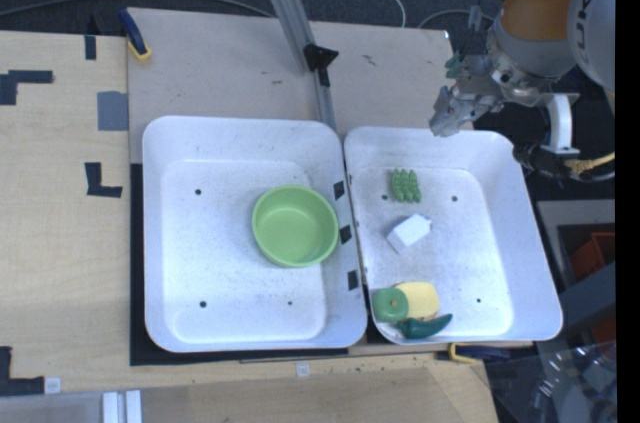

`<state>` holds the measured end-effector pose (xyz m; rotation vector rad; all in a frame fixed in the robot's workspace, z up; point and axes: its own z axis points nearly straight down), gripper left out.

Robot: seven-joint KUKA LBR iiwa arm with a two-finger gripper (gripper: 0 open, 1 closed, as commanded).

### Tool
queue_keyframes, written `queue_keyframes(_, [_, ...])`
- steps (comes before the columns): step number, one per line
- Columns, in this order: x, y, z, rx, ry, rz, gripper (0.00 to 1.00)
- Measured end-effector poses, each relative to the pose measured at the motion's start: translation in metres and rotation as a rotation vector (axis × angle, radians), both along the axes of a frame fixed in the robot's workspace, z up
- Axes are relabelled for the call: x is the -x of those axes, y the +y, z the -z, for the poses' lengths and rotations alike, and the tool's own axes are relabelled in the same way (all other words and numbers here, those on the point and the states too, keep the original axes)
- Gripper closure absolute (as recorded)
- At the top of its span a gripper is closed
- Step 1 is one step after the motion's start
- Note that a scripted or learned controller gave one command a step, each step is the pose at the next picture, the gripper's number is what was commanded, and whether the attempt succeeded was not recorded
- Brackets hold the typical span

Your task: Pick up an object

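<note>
Camera view: two shallow white bins sit side by side on the pale wooden bench, their rims touching, their smooth floors speckled with dark flecks. The left bin holds a round green bowl — smooth, glossy, upright, near the bin's right wall. The right bin holds four things: a small green block with a bumpy, ribbed top towards the back; a white angular block just in front of it; and at the front left corner a yellow rounded piece touching a dark green pepper-like piece. The gripper hangs above the right bin's back rim, well apart from all of them, nothing between its fingers — whether these are apart or together I cannot tell.
</note>
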<state>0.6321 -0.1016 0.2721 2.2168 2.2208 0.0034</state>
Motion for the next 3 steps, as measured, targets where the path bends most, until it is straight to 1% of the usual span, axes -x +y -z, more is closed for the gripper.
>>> queue_keyframes(1, [-0.006, 0.054, 0.000, -0.002, 0.005, -0.005, 1.00])
queue_keyframes(2, [0.000, 0.106, 0.000, -0.003, 0.006, -0.004, 1.00])
queue_keyframes(3, [0.010, 0.162, 0.009, -0.002, 0.007, -0.005, 1.00])
